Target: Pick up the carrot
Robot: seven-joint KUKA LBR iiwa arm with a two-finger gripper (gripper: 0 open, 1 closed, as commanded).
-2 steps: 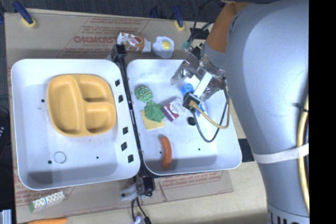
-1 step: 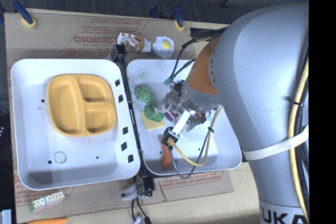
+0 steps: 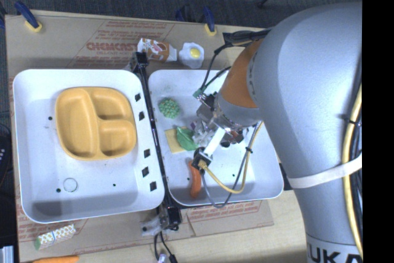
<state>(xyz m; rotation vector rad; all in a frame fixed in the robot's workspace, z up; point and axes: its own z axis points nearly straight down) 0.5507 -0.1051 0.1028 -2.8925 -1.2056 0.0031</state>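
Observation:
The carrot (image 3: 195,182) is a short orange piece lying near the front edge of the right bin (image 3: 265,175), pointing roughly front to back. My gripper (image 3: 201,128) hangs over the middle of that bin, a little behind the carrot and right beside a green leafy item (image 3: 184,135). The big grey arm with its orange band hides the bin's right side. Nothing shows as held.
A green bumpy ball (image 3: 169,108) sits at the right bin's back left, and a yellow slice (image 3: 174,140) lies under the leafy item. The left bin (image 3: 37,182) holds a yellow divided plate (image 3: 95,122). A small carton (image 3: 154,49) and a white-yellow egg toy (image 3: 192,55) rest behind the bins.

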